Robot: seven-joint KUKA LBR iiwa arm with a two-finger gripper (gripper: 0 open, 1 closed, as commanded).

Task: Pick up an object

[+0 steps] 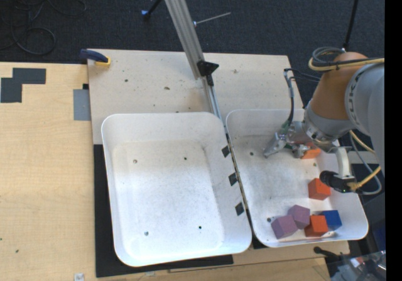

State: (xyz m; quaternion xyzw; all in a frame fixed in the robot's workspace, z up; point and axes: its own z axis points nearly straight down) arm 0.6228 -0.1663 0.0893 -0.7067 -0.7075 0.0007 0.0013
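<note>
My gripper [274, 146] hangs low over the upper middle of the right bin [264, 179], pointing left from the grey and orange arm [339, 100]. Nothing shows in it. An orange block [310, 154] lies just right of it, partly hidden under the wrist. A second orange block [318, 188] rests near the bin's right wall. In the bin's near right corner two purple blocks [284, 227] [299, 215], another orange block [317, 225] and a blue block [332, 218] are bunched together.
The left bin [113, 148] sits beside the right one, with black clips [232, 178] along the shared wall. A slanted aluminium post [185, 25] rises behind the bins. Cables [290, 94] loop by the arm.
</note>
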